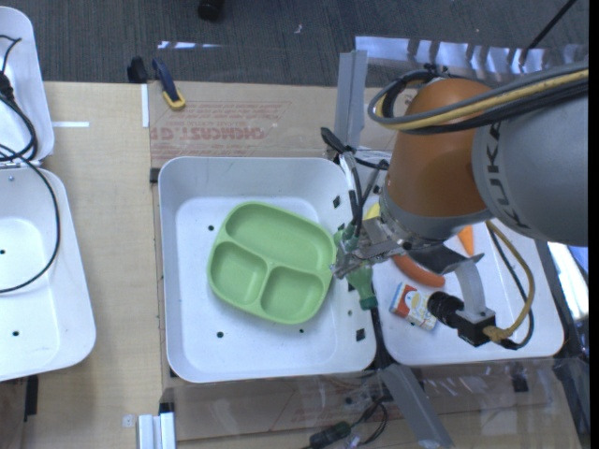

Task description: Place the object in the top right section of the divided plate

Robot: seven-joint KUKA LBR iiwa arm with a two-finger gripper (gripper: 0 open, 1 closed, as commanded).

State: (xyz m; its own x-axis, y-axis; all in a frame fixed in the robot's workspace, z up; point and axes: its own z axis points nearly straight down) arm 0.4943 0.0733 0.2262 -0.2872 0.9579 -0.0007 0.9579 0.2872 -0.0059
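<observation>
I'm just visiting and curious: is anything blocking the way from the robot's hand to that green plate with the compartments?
Nothing visible does. The hand hangs at the right rim of the green divided plate, over the wall between the two white bins. The plate's three sections look bare. The orange item and small carton lie in the other bin.

Large dark letters "KU" stand on the grey robot arm casing (the rest is cut off). Faded red mirrored print on the brown cardboard sheet is unreadable.

Place: robotics lab, probably.
Bench: plywood bench bearing white bins, loose black cables at left.
Floor: dark carpet on far side.
Machine: grey-and-orange KUKA arm at right.
</observation>
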